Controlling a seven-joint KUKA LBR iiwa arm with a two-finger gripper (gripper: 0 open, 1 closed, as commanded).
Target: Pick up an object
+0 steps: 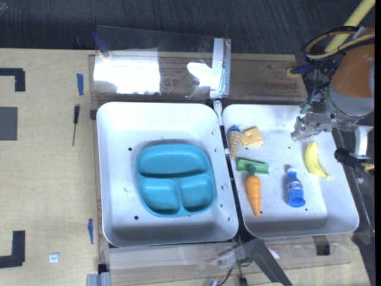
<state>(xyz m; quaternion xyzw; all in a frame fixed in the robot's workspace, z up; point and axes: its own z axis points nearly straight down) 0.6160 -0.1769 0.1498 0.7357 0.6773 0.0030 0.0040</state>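
The right bin (pixel 342 216) holds several small objects. A yellow banana (pixel 314 159) lies near its right side, with a blue bottle (pixel 294 189) just left of and below it. An orange carrot (pixel 254 194) with a green top lies in the left part of the bin. Farther back are a yellow cheese wedge (pixel 252 137) and a tan cone-shaped piece (pixel 236 140). My gripper (pixel 306 127) hangs over the back right of this bin, just above the banana's upper end. Nothing is visibly held in it.
In the left bin (pixel 119 124) lies a blue divided plate (pixel 175 179). A clear sheet with a metal strip (pixel 219 67) stands behind the bins. The arm's grey body and orange band (pixel 354 76) reach in at the right, with cables above.
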